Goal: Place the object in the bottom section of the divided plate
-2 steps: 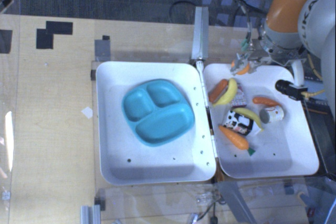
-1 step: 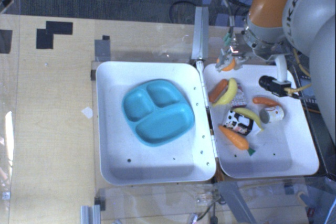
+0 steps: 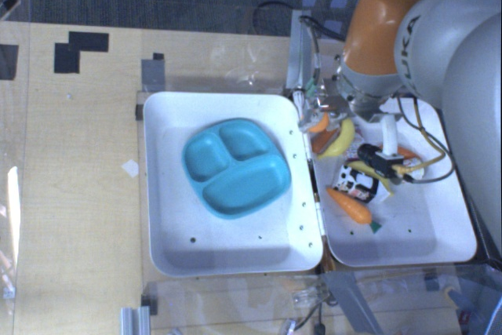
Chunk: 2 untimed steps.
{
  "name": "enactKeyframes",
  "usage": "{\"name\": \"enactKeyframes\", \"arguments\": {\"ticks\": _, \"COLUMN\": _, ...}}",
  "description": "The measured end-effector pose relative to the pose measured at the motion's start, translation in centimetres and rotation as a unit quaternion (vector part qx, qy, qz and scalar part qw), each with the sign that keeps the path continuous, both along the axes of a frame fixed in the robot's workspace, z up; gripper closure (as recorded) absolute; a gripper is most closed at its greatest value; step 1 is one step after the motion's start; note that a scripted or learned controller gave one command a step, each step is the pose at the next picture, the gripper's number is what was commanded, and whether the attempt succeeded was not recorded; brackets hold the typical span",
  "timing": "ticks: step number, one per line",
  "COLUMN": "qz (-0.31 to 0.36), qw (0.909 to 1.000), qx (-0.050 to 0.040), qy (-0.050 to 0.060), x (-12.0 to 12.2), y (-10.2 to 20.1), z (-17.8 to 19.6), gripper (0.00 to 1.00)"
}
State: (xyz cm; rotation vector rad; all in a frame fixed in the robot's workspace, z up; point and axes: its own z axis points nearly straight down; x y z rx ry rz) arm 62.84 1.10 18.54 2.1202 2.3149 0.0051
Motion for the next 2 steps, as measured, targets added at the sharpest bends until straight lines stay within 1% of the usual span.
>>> {"name": "enactKeyframes", "arguments": {"ticks": 1, "qz": -0.024, "qw": 0.9997, "qx": 0.0005, "qy": 0.0, "x": -2.4, "y": 8.8, "z": 1.8, "gripper": 1.0}}
{"name": "enactKeyframes", "arguments": {"ticks": 2, "qz": 0.034, "qw": 0.9994, "qx": -0.0004, "qy": -0.001, "x": 2.3, "y": 6.4, "z": 2.5, "gripper": 1.0}}
